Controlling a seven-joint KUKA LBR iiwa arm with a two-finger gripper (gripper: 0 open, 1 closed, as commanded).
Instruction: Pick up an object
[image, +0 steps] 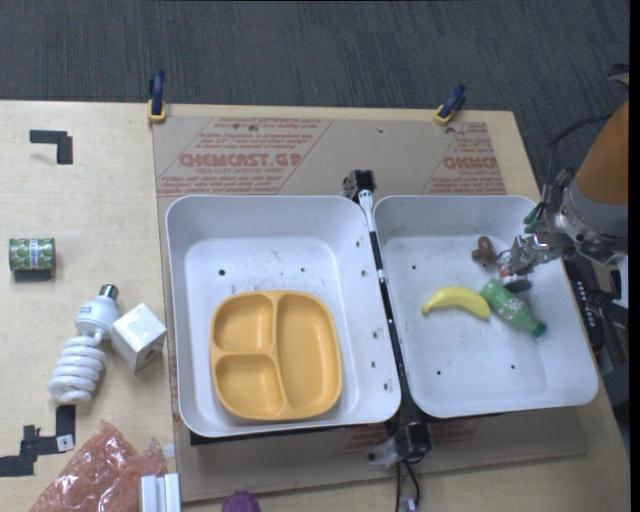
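Hovering over the right bin (560, 385), the claw (520, 262) hangs just above the green bottle (512, 307), which lies touching the banana (457, 301). Whether it grips anything, I cannot tell. Descending off-centre could nudge the bottle aside or catch the banana instead.

The arm (605, 185) enters from 3 o'clock, its orange band uppermost at the frame's edge and the grey wrist below it slanting down toward 9 o'clock. The gripper (520, 262) hangs low at the end of the wrist, pointing downward.
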